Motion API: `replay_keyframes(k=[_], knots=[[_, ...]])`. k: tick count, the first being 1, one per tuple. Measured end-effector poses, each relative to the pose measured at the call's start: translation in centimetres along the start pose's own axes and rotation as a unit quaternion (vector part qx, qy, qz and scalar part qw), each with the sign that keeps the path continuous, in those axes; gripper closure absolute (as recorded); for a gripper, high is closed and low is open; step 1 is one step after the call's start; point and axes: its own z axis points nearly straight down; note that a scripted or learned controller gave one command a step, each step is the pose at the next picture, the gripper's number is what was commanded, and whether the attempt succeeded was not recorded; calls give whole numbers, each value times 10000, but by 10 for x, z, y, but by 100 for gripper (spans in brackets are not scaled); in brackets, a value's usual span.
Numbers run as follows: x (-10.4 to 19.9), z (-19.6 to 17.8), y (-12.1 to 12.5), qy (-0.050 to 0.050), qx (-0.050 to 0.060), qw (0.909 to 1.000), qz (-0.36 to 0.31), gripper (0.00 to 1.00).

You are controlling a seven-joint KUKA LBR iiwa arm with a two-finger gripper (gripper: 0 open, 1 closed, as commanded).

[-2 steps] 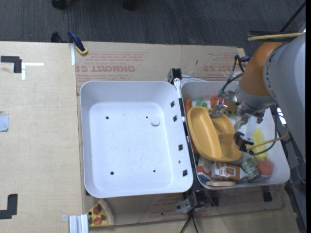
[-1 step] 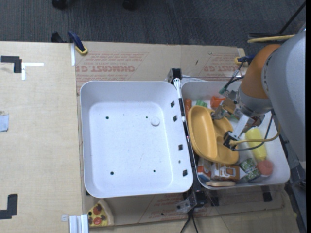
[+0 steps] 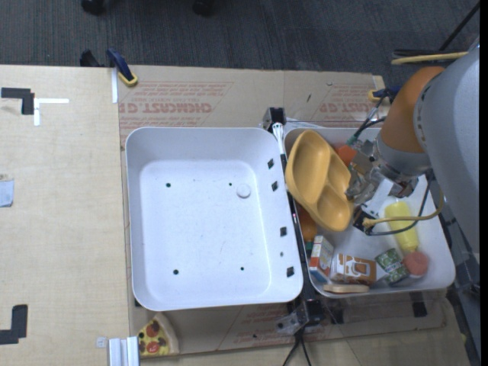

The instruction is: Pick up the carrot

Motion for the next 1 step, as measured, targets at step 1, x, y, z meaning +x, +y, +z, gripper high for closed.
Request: replay_keyframes(k=[1], knots=[[0,1,-1,1,8,10000,-2,0]])
